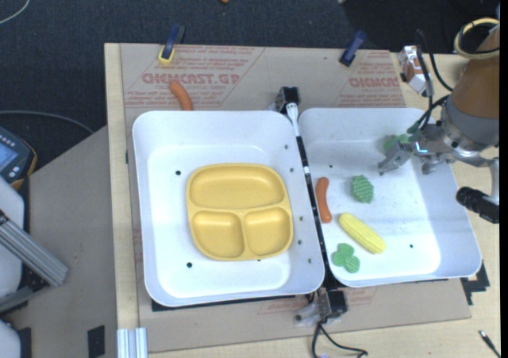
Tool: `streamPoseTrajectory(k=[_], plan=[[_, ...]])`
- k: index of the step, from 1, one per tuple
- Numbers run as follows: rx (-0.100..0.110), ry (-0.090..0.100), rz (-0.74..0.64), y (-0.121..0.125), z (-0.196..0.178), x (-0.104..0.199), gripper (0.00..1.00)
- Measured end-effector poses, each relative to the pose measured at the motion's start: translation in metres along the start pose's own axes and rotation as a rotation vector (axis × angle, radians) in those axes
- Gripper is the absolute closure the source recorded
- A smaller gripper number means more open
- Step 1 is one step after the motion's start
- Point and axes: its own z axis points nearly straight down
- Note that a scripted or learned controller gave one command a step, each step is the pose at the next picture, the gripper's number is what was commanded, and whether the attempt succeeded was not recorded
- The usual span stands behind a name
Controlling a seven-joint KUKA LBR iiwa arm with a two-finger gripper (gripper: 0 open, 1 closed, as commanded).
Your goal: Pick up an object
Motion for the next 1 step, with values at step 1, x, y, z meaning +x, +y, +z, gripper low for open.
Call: streamPoseTrajectory(k=[1], plan=[[0.001,0.001,0.0,-0.0062,0.0447,-0.0018,0.0]])
